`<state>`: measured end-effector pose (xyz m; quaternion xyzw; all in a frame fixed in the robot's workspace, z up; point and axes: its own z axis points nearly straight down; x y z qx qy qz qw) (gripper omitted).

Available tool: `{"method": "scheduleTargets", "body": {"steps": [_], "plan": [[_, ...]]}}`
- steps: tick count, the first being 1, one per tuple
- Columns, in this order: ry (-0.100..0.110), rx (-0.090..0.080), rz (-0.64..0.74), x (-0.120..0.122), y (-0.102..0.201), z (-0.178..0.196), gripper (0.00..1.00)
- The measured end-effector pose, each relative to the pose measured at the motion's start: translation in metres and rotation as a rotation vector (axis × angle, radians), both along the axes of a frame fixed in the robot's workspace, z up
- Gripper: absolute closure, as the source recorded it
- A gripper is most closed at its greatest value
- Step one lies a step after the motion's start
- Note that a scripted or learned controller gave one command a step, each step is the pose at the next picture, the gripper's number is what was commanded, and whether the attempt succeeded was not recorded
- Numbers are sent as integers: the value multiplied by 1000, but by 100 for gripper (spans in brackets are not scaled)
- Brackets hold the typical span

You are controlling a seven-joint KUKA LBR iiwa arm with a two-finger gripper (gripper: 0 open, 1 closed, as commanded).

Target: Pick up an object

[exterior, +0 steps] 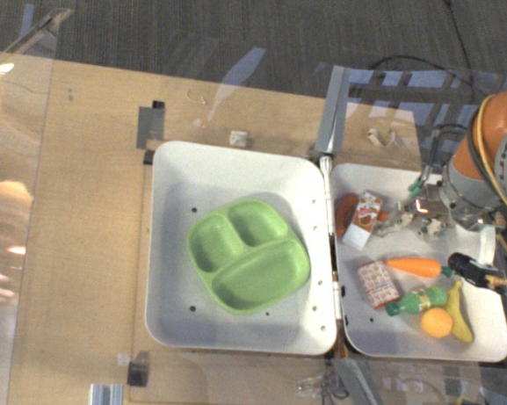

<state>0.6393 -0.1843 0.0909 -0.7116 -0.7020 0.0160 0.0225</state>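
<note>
Two shallow white bins sit side by side on the wooden bench. The left bin (167, 234) holds a green divided plate (247, 256) with three compartments, lying flat and rotated slightly, roughly centred in the bin.

The right bin (357, 334) contains the loose objects. At its far left a small carton with red and white print (364, 218) lies on a dark reddish item (347, 209). Toward the middle lies an orange carrot (415, 267), its long axis running left to right. Just near of the carrot is a small red patterned packet (378, 283). To the right of the packet a green bottle-shaped toy (419, 302) lies on its side, with an orange round fruit (437, 323) touching it on the near side and a yellow banana (458, 314) just right of both.

The arm (501, 148) enters from the right, the orange band visible above the wrist. The gripper (422, 214) is low over the far part of the right bin, just right of the carton and far of the carrot. The fingers are lost in metallic clutter; whether they are parted or closed cannot be told, and no object is visibly between them.
</note>
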Motion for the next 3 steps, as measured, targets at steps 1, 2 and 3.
{"method": "scheduleTargets", "body": {"steps": [1,2,3], "plan": [[-72,-15,78,-76,-16,2,0],[-71,-17,-46,23,55,1,0],[-72,-12,76,-10,16,2,0]]}}
